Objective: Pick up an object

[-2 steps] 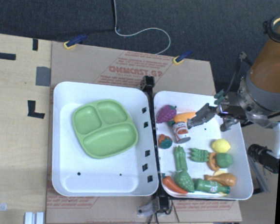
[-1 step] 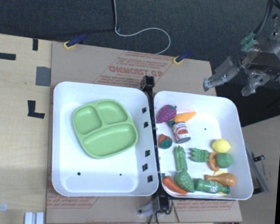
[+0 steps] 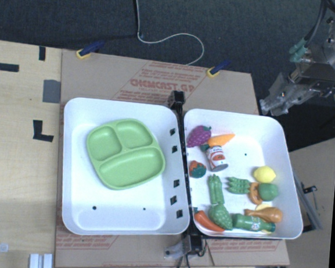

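The fingers hang beyond the right shallow white plastic bin's far corner; their spread cannot be told.

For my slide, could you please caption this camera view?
Gripper raised beyond the right bin of toy food; green divided plate in the left bin.

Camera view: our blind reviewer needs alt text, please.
Two shallow white bins sit side by side: the left bin holds a green divided plastic plate, the right bin a heap of toy food. The grey arm's claw hovers outside, upper right.
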`<state>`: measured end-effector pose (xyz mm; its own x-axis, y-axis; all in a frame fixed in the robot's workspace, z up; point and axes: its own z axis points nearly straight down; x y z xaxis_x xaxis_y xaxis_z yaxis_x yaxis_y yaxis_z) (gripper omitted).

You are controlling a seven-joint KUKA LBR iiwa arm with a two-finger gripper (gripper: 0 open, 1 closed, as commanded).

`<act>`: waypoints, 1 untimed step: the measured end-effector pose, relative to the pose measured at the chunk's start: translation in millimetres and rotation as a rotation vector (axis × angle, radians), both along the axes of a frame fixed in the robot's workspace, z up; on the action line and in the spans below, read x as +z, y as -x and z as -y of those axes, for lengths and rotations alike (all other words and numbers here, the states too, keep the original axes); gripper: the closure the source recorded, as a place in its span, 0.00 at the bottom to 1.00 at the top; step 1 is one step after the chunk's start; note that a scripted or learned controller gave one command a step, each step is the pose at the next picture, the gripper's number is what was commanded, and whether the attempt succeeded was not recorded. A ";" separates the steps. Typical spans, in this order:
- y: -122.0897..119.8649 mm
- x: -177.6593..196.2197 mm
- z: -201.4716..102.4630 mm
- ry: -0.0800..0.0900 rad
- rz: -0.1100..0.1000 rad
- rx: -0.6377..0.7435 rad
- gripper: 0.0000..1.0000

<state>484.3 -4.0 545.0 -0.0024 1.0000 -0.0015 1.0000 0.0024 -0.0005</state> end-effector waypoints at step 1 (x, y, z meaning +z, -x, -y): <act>0.8 -10.9 64.5 0.000 -0.001 -0.008 1.00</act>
